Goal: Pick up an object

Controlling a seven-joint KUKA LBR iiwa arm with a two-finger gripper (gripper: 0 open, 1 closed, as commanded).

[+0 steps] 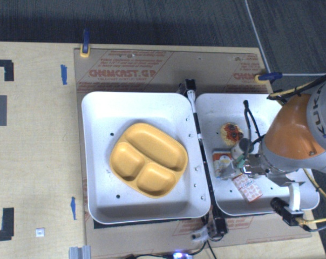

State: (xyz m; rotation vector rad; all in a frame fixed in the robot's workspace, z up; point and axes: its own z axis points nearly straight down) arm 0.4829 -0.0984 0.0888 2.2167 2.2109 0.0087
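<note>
my arm (298,131) comes in from the right side of the bench (33,144), its orange band over the right edge of the right bin (260,104). my gripper (243,163) hangs low over the middle of that bin, toward its left half, and i cannot tell how it is set from this angle.

three small things lie in the right bin near its left wall. a round packet with red and yellow print (230,131) sits toward the far side, just beyond my gripper. a small packet with a red and white label (222,163) lies just left of my gripper, close against it; whether they touch i cannot tell. a flat red-and-white patterned card (248,186) lies toward the near edge, just below my gripper, partly under it.

the left bin (98,117) carries a yellow tray with three compartments (148,159), lying at its middle, tilted, well apart from my gripper across the wall between the bins.
</note>
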